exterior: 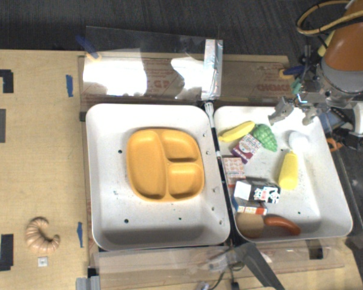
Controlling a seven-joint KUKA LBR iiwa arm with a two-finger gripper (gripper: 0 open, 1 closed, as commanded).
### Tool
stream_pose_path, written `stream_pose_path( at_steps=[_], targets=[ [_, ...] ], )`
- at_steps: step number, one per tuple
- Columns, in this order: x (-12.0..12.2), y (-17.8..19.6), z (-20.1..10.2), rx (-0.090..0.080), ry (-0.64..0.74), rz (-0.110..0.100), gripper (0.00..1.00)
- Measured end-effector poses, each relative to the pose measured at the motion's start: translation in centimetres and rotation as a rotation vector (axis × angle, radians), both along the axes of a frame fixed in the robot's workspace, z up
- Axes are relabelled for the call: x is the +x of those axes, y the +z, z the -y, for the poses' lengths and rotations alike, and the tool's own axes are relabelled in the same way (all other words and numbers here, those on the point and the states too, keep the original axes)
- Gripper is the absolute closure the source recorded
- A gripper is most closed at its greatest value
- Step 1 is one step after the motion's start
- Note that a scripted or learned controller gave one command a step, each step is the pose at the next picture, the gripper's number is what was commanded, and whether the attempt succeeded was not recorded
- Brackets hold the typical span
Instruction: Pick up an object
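The camera view shows two shallow white plastic bins side by side on the counter (30, 162). The left bin (103, 222) holds an orange divided plastic tray (165, 164). The right bin (333, 216) is crowded: a yellow banana-shaped toy (236, 130), a green knobbly toy (267, 136), a yellow cylinder (288, 170), small printed cartons (258, 193) and a red-brown sausage-shaped toy (282, 224). A tan curled toy (42, 234) lies on the counter's left. The gripper (295, 110) hangs over the right bin's far edge, fingers spread, holding nothing.
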State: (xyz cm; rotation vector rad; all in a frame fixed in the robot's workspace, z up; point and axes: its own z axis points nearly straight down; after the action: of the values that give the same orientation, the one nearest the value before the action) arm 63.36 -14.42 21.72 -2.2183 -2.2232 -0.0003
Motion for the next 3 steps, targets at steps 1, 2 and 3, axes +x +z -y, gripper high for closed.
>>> stream_pose_path(
  at_steps=[1,2,3],
  targets=[
    [0.0,0.0,0.0,0.0,0.0,0.0,0.0],
    [0.6,-5.4,0.4,0.001,0.352,-0.001,0.0],
    [3.6,-10.8,6.2,0.007,0.029,0.0,0.0]
  ],
)
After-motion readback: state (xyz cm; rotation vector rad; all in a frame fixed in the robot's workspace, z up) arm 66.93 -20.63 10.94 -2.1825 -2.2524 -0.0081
